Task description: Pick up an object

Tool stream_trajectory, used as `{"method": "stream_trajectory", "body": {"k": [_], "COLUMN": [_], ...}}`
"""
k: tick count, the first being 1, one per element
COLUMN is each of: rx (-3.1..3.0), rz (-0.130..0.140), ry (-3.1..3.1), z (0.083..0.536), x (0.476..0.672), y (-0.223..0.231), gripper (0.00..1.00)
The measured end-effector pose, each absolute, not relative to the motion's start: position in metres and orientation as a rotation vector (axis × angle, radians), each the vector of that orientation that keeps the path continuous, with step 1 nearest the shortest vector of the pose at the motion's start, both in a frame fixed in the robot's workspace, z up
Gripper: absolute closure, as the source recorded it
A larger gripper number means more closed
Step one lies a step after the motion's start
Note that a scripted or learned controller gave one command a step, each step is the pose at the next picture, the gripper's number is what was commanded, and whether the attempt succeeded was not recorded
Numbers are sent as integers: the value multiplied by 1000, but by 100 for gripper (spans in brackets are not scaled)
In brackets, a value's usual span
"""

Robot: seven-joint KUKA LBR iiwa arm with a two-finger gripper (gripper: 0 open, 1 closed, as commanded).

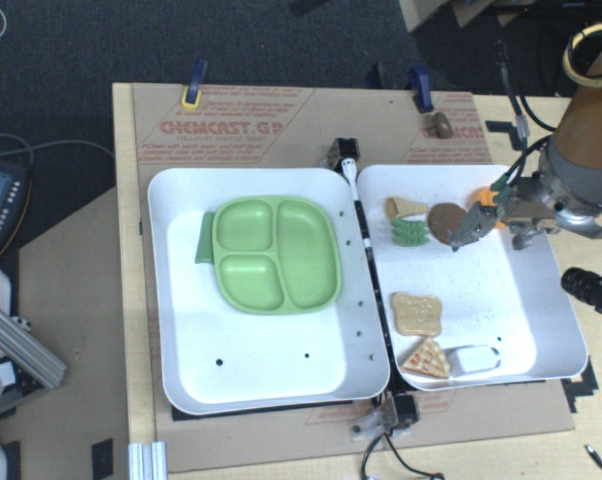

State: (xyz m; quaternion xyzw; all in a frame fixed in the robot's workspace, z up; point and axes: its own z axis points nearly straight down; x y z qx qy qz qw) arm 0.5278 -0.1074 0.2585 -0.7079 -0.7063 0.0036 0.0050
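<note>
Over the right-hand shallow white bin [541,353], the grey arm's jaws [496,218] hang low near the far wall, just beside a round brown cookie-like disc [445,221], probably the intended pick. Whether they stand apart or together I cannot tell (dark parts blur together). Nearby lie a small green leafy toy [409,232] and a tan cone piece [405,207]; a green divided plastic plate [277,253] sits in the left bin.
</note>
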Motion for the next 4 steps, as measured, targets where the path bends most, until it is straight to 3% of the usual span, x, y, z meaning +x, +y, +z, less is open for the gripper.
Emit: {"method": "stream_trajectory", "body": {"k": [1, 4], "rx": [-2221, -2218], "rz": [-1, 4], "ry": [-2221, -2217], "z": [265, 95], "x": [530, 534], "y": [-107, -99], "gripper": [0, 0]}}
